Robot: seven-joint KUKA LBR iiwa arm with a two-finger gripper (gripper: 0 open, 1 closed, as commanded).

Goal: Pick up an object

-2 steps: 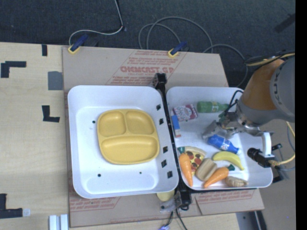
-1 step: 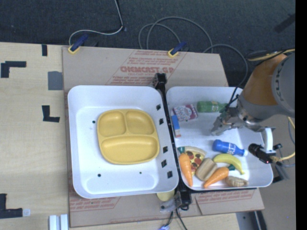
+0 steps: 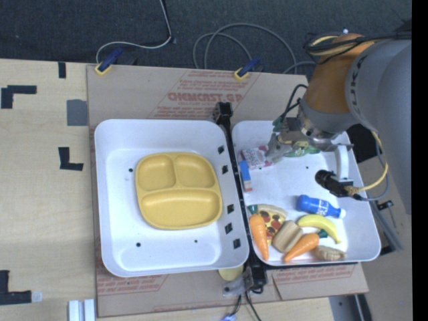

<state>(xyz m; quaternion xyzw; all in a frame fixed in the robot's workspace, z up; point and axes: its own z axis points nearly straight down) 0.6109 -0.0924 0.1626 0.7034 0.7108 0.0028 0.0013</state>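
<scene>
Two shallow white bins sit side by side on a brown board. The left bin [image 3: 107, 179] holds a yellow divided tray [image 3: 178, 189], lying flat near its middle with its three compartments facing up.

The right bin [image 3: 364, 243] carries the loose items. Along its near edge lie a carrot [image 3: 258, 235] at the left, a slice of toy pizza [image 3: 273, 218] just beside it, a brown roll-shaped piece [image 3: 286, 234], a second carrot [image 3: 302, 245] lying at a slant, and a pale tan piece [image 3: 329, 252] at the right. A banana [image 3: 321, 225] lies just beyond the second carrot, and a blue bottle [image 3: 319, 206] lies on its side just beyond the banana. A small blue block [image 3: 245, 176] sits against the bin's left wall, with a small pinkish item [image 3: 254, 157] just beyond it.

The arm [image 3: 348, 85] reaches in from the right over the far half of the right bin. The gripper [image 3: 279, 146] is low near the far left part of that bin, just right of the pinkish item. Whether its fingers are spread or closed cannot be told from this view; nothing is seen between them. A green shape [image 3: 304, 150] shows close under the wrist, too blurred to identify.

Cables loop on the dark floor beyond the board.
</scene>
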